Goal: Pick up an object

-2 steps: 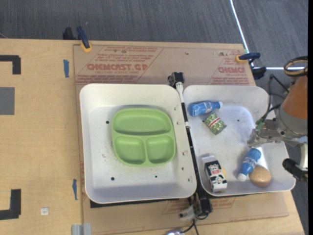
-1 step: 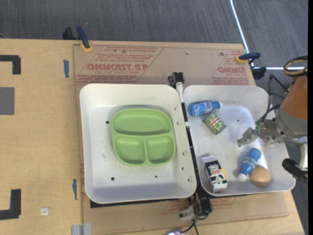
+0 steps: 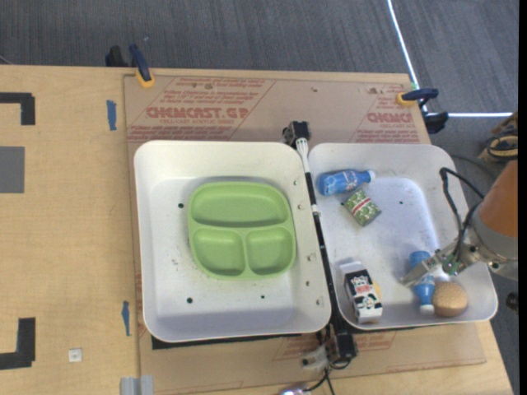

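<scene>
A robotics lab is showing here: 2 white bins point(image 3: 156, 220) are sitting on a board point(image 3: 206, 109) held by clamps point(image 3: 142, 66) to a plywood bench point(image 3: 58, 245), with grey carpet point(image 3: 247, 15) and cables point(image 3: 461, 188) lying around.

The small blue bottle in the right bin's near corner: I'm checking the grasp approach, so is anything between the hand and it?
Nothing visible stands between them. The hand is already down at the small blue bottle. A tan round object lies right beside the bottle, toward the right bin's near corner, crowding it on that side.
</scene>
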Robot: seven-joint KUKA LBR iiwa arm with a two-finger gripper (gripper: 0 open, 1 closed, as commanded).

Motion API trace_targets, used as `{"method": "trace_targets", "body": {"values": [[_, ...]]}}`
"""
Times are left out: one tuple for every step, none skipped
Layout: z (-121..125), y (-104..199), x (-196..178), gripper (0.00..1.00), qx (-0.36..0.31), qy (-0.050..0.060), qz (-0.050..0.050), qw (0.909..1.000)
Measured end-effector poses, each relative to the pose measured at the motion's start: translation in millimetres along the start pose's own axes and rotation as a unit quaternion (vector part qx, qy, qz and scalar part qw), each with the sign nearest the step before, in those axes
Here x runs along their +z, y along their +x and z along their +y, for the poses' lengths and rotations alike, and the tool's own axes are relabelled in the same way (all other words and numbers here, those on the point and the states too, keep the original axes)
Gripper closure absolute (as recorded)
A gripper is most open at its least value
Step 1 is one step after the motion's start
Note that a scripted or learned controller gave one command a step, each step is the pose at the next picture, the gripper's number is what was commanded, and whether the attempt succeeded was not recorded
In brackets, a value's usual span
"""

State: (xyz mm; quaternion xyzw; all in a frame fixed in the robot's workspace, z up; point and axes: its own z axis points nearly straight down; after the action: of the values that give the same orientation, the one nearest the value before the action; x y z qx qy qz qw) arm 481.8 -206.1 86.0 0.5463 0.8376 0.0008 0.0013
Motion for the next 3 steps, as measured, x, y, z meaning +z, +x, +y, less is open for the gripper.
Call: {"method": "trace_targets", "body": {"values": [[39, 89, -1, 0.00, -0.043, -0.002, -0.002, 0.9991], [41, 94, -1, 0.00, -0.304, -0.001, -0.003, 0.9526], [130, 62, -1, 0.00, -0.372, -0.001, -0.002, 0.9283]]}}
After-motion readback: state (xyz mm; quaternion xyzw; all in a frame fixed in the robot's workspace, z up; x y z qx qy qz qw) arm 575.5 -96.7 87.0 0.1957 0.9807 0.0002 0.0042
